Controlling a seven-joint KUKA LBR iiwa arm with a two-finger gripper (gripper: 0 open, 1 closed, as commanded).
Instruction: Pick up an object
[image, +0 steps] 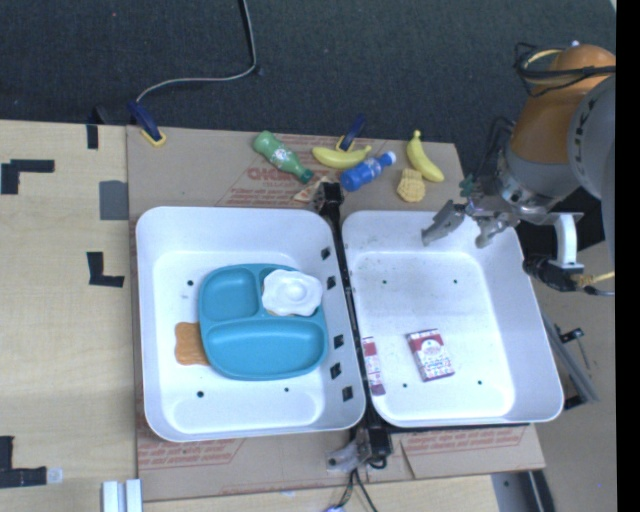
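Observation:
My gripper (462, 230) hangs over the back edge of the right bin (520, 330), its two grey fingers spread open with nothing between them. A small red and white carton (430, 355) lies flat on that bin's floor, well in front of the gripper. A second red and white pack (371, 364) leans against the right bin's left wall. The left bin (160, 300) holds a blue divided plate (262, 325), with a white fried egg (291, 292) on its back right corner and an orange toast slice (187, 344) tucked at its left edge.
Behind the bins on the cardboard lie a green bottle (280, 156), two bananas (340, 155) (424, 160), a blue bottle (366, 171) and a yellow waffle-like piece (410, 185). A black clip (330, 197) joins the bins at the back. The arm's body stands at the right.

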